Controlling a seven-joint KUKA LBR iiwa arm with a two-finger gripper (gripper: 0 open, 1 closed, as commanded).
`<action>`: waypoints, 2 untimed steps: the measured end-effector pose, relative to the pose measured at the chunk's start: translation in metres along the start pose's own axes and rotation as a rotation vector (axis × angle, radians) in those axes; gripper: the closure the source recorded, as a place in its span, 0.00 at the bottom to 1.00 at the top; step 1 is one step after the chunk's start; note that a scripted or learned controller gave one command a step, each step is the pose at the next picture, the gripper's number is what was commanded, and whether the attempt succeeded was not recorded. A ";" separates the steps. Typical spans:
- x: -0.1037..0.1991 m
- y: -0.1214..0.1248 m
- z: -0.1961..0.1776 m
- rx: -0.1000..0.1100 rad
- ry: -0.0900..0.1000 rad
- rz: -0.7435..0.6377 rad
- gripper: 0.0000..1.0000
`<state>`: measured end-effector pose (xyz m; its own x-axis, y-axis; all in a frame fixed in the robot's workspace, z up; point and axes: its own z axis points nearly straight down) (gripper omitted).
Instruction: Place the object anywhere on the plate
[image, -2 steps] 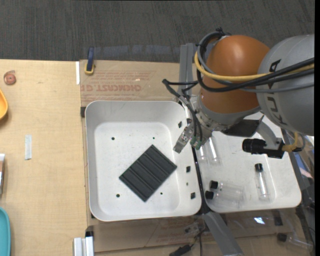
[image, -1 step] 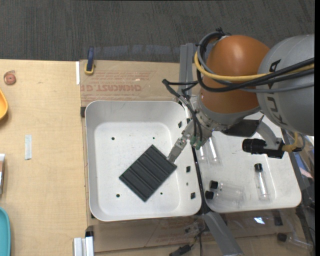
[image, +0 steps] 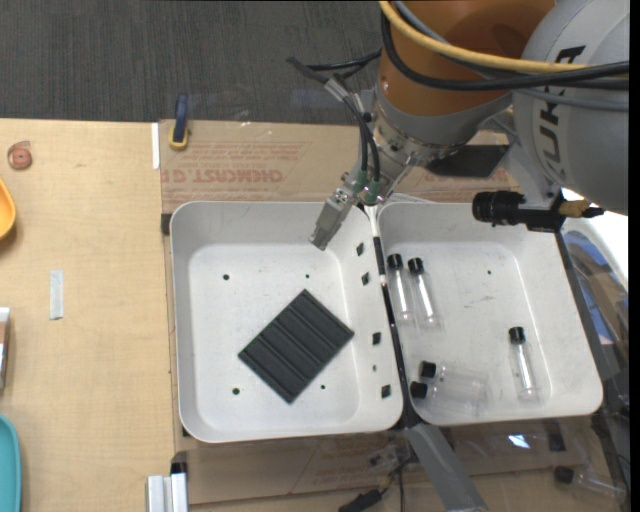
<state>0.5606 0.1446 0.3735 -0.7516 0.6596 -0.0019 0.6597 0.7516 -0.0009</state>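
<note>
- The plate (image: 297, 345) here is the dark ribbed square lying tilted in the left bin (image: 200, 400), lower middle of the frame.
- The objects look like the clear vials (image: 421, 293) in the right bin (image: 560, 400), a pair up top, others lower down.
- Gripper (image: 330, 222) hangs over the left bin's upper right corner; can't tell its state, nothing visibly in it.
- I'd go for a well-separated vial.

Light: bright and even, from overhead.
Shadows: soft, faint ones under the dark ridged plate (image: 297, 345) in the left bin (image: 200, 240).
Glare: white patch at the desk's right edge; vials (image: 422, 292) glint.
Focus: bins sharp; arm (image: 470, 70) near the lens slightly soft.
</note>
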 end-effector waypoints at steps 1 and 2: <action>-0.025 0.064 -0.067 0.000 0.000 0.136 0.00; -0.025 0.064 -0.067 0.001 0.000 0.135 0.00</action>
<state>0.6217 0.1768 0.4409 -0.6556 0.7551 -0.0021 0.7551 0.6556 -0.0011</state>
